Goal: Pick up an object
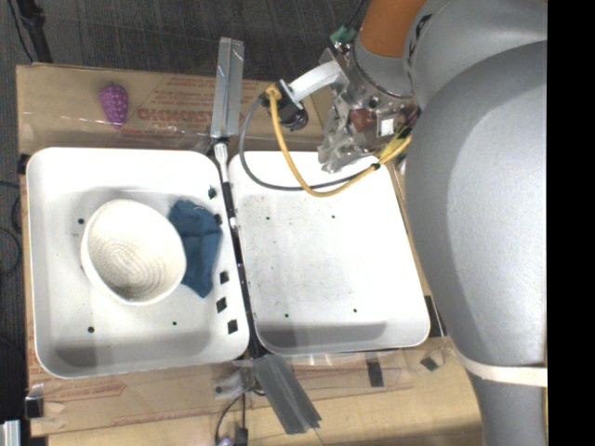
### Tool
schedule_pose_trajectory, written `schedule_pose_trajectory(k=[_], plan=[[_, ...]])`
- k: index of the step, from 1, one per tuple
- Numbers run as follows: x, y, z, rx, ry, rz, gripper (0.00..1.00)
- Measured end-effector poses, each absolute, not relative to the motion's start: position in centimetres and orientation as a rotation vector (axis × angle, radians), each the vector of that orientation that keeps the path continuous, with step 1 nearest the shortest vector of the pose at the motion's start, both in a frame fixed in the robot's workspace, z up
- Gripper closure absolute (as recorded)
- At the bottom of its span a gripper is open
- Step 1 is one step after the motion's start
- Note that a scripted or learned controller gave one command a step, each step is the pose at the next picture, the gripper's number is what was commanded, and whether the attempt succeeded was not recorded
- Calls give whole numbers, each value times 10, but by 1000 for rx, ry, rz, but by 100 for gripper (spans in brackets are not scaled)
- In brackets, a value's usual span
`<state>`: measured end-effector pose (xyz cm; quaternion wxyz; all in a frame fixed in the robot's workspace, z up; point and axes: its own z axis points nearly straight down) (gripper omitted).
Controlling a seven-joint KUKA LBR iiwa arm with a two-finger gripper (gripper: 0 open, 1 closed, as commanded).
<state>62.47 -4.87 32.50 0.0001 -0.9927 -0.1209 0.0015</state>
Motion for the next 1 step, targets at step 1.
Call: schedule_pose_trajectory(k=[1], plan=[[625, -49, 325, -3119, -378, 4, 0]])
